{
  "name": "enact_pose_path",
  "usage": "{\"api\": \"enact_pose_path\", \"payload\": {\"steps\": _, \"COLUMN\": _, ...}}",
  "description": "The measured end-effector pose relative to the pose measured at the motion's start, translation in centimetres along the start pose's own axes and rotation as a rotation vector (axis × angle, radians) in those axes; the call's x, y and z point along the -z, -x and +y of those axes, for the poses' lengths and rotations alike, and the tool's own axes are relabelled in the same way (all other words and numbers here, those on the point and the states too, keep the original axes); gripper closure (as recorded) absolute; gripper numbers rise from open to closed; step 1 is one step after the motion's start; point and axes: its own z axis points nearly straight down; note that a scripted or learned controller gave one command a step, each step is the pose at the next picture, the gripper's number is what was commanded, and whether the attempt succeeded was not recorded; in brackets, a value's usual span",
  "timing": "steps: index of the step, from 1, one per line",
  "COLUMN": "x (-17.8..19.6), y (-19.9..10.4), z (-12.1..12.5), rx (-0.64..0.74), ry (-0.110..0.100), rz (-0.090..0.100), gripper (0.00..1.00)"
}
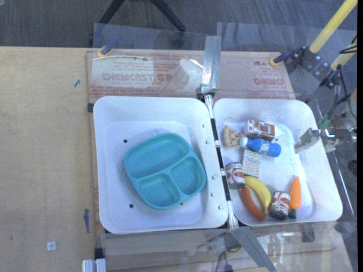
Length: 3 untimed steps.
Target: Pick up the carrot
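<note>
The gripper (309, 139) sits at the right rim of the right bin (317, 205), seen partly through a clear panel with glare. Only a grey metal piece reaches over the rim; whether it is open or closed cannot be told. Nothing is seen held in it. The arm behind it is cut off by the frame's right edge and is hard to separate from cables and brackets there.

The carrot (295, 193) lies in the near right corner of the right bin, well apart from the gripper. Its long axis runs near to far with a slight tilt. The narrow orange tip points far, and the green stub end points near, toward the bin's front wall. It lies just beside a small can (279, 204) on its left; whether the two touch cannot be told.

Left of the can lies a banana (258, 190), and a red-orange sausage-like piece (251, 204) is partly hidden under the banana. A second can (235, 174) stands near the bin divider. Farther back are a blue and white bottle (264, 147), a pizza-slice toy (230, 136) and a small brown and white box (260, 128) whose print is too blurred to read.

The left bin (108, 169) holds a teal divided plate (164, 170) with three compartments.
</note>
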Motion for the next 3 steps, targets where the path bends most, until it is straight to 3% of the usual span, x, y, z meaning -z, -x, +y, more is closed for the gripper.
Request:
{"api": "enact_pose_path", "payload": {"steps": 1, "x": -9.96, "y": 0.21, "z": 1.31, "rx": 0.374, "ry": 0.006, "rz": -0.001, "gripper": 0.0}}
{"api": "enact_pose_path", "payload": {"steps": 2, "x": -9.27, "y": 0.4, "z": 1.33, "rx": 0.371, "ry": 0.006, "rz": -0.002, "gripper": 1.0}}
{"api": "enact_pose_path", "payload": {"steps": 3, "x": -9.28, "y": 0.39, "z": 1.33, "rx": 0.371, "ry": 0.006, "rz": -0.001, "gripper": 0.0}}
